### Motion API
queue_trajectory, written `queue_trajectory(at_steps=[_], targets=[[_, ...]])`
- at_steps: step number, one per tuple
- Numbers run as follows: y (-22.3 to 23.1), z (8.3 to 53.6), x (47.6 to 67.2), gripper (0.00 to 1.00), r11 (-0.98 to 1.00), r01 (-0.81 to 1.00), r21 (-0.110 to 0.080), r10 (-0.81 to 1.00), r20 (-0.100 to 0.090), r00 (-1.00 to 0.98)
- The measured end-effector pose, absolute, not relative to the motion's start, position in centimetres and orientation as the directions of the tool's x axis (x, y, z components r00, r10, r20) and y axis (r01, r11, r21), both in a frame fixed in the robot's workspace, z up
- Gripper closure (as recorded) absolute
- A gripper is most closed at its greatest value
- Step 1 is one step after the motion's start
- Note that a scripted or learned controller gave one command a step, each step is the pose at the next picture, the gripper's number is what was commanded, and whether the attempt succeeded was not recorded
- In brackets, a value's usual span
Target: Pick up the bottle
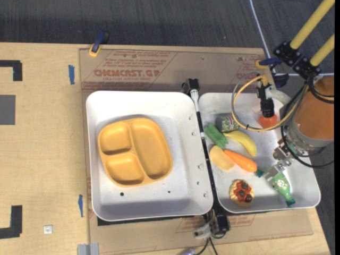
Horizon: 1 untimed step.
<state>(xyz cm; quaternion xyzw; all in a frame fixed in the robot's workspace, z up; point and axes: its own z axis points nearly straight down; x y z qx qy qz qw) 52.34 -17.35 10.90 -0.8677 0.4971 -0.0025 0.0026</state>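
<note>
Camera view shows a cardboard sheet (127, 70) printed "CHEMCAST GP" on the worktop (37, 158), under two glossy white bins. The left bin (101, 195) holds a moulded yellow three-section tray (134, 151). Lower right in the right bin (305, 193), the gripper (281, 163) hovers just above the small green-capped bottle (281, 185); I cannot tell the fingers' state.

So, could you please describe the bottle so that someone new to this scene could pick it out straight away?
Look at the right bin, the one crowded with toy food. In its near right corner, just below the gripper, lies the bottle. It is small, green and white, lying on its side, unlike the orange carrot and yellow banana further left.
</note>
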Motion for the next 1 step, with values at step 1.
queue_trajectory(at_steps=[1], targets=[[-17.34,10.80,52.20,0.00,-0.505,-0.863,-0.003,-0.863,-0.001,0.505]])
